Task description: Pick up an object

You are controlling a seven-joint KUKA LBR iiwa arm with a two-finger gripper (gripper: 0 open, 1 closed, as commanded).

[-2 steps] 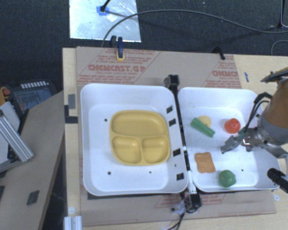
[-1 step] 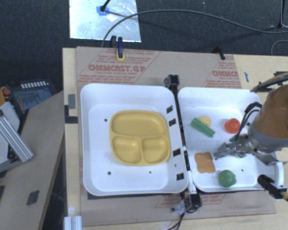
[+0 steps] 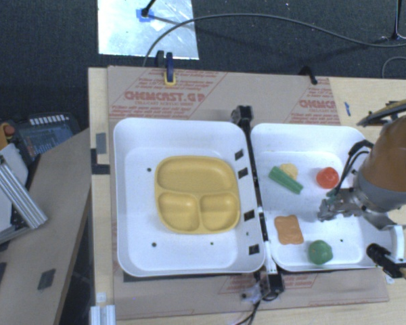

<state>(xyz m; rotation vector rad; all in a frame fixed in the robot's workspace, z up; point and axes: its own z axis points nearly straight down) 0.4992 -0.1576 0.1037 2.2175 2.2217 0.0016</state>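
The right bin [image 3: 304,135] holds several small objects. A red ball [image 3: 327,177] lies near its right side. A green stick [image 3: 285,180] rests against a small yellow piece [image 3: 289,170] near the middle. An orange flat piece [image 3: 289,229] and a green ball [image 3: 319,251] lie near the front. My gripper [image 3: 329,209] hangs over the bin floor just below the red ball and above the green ball. It sits right of the orange piece, and nothing is visibly in it.
The left bin [image 3: 132,181] carries a yellow divided plate [image 3: 195,193]. A black divider [image 3: 247,175] with clips runs between the bins. The arm's orange band [image 3: 396,161] and grey wrist cover the right bin's right rim. Cardboard lies under both bins.
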